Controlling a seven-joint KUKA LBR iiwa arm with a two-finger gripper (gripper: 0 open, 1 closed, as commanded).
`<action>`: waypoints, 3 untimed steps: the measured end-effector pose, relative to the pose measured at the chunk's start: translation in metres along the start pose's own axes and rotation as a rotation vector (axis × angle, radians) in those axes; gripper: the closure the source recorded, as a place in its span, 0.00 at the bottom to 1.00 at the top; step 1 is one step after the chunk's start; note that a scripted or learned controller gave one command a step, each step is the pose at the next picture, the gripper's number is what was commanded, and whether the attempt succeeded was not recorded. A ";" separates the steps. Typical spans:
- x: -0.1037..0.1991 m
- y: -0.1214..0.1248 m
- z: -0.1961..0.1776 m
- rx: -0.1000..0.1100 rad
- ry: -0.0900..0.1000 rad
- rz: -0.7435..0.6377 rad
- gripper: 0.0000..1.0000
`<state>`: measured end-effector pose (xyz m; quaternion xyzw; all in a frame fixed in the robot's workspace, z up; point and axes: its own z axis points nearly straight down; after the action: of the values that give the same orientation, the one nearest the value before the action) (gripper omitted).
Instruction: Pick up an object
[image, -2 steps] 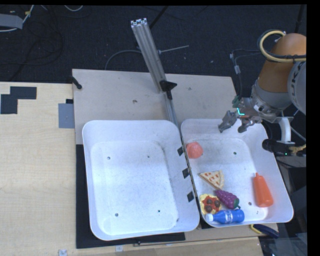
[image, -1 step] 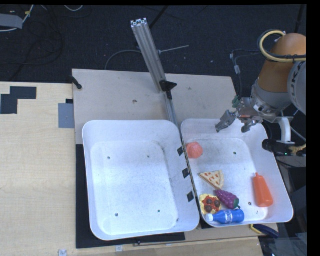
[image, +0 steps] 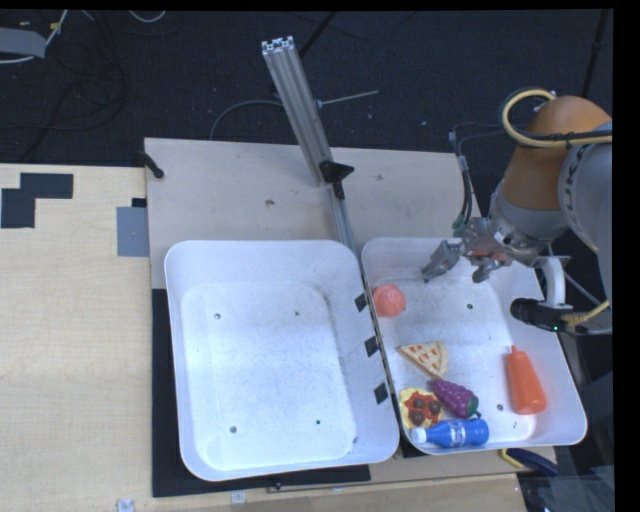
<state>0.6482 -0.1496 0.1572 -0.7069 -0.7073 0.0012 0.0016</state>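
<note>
The right bin (image: 480, 300) holds a pink ball (image: 389, 299) near its left wall, a pizza slice toy (image: 425, 356), purple grapes (image: 455, 396), a round red and yellow toy (image: 419, 407), a blue bottle (image: 455, 433) and an orange bottle (image: 524, 381). My gripper (image: 462, 259) hangs over the far part of this bin, to the right of the pink ball and apart from it. Its fingers (image: 438, 263) are spread, with nothing between them.
The left bin (image: 260, 350) sits beside the right one. A metal bar (image: 305, 110) slants up from between the bins. Black clips (image: 368, 322) line the shared edge. Cables trail by the arm at right.
</note>
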 end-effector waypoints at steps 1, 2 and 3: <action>0.004 0.006 0.046 0.000 0.000 0.000 0.00; 0.004 0.006 0.067 -0.002 0.000 -0.001 0.00; 0.004 0.006 0.056 -0.004 -0.001 -0.001 1.00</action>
<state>0.6542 -0.1455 0.1014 -0.7065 -0.7077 0.0003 0.0000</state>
